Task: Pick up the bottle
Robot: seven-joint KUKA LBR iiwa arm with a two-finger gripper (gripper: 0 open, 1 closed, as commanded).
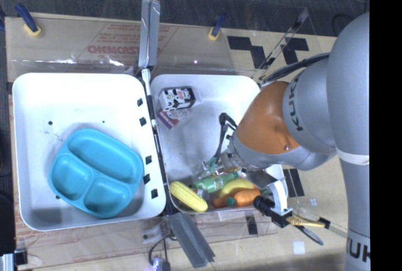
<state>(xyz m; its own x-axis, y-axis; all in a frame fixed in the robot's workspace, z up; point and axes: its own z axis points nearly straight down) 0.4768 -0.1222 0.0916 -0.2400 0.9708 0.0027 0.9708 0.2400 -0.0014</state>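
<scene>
A small green bottle (208, 185) lies among toy food at the near edge of the right bin (207, 90). It rests between a yellow corn cob (188, 195) and a banana (237, 186). The grey arm with its orange band (270, 128) reaches in from the right and hangs low over this pile. My gripper (215, 169) sits just above the bottle, mostly covered by the wrist. I cannot make out whether it touches the bottle.
An orange carrot (245, 198) lies beside the banana. A cow-patterned carton (178, 99) sits at the right bin's far left corner. The left bin (38, 100) holds a blue divided plate (95, 170). A metal divider (149, 37) stands between the bins.
</scene>
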